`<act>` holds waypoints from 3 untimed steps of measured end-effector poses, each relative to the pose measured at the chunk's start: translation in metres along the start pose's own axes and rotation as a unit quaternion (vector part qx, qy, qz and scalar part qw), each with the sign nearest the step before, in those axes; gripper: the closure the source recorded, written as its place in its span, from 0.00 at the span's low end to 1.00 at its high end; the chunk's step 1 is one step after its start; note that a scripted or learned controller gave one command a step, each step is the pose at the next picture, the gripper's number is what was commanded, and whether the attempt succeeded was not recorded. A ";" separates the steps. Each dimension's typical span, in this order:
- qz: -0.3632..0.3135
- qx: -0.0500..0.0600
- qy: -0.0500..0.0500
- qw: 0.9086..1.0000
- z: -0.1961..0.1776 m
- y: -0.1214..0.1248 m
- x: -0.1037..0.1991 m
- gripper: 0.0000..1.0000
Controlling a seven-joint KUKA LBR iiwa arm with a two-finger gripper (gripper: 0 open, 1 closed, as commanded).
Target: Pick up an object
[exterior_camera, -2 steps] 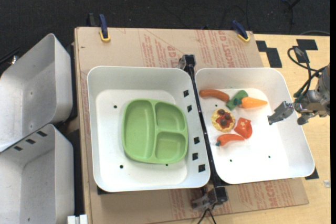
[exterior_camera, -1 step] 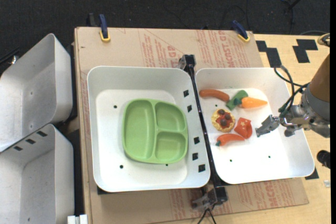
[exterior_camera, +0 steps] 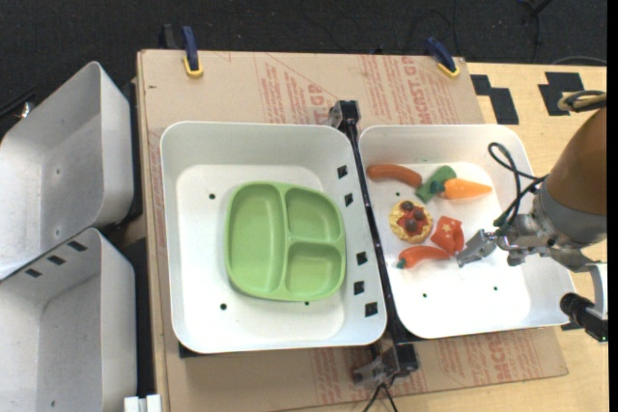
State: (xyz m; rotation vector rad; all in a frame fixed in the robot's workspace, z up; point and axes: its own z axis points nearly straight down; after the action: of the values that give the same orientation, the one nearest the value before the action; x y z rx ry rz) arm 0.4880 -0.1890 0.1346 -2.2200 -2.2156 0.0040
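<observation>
Gripper (exterior_camera: pixel 475 252) sits low in the right bin (exterior_camera: pixel 502 304), just right of the red pepper piece (exterior_camera: pixel 447 233) and the red chili (exterior_camera: pixel 422 257); cannot tell how the claw is set, and nothing shows pinched in it. Also in that bin: sausage (exterior_camera: pixel 394 174), carrot (exterior_camera: pixel 463 189), small pizza (exterior_camera: pixel 411 221). Left bin (exterior_camera: pixel 193 207) holds a green divided plate (exterior_camera: pixel 286 241).
</observation>
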 end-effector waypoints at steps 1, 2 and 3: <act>0.000 -0.001 0.000 1.000 0.045 0.000 0.001 0.00; 0.000 -0.003 -0.001 1.000 0.033 0.000 0.000 1.00; -0.002 -0.005 -0.002 1.000 -0.020 0.011 -0.004 1.00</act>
State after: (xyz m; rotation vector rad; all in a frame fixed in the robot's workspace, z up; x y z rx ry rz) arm 0.4990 -0.1930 0.1542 -2.2226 -2.2276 -0.0033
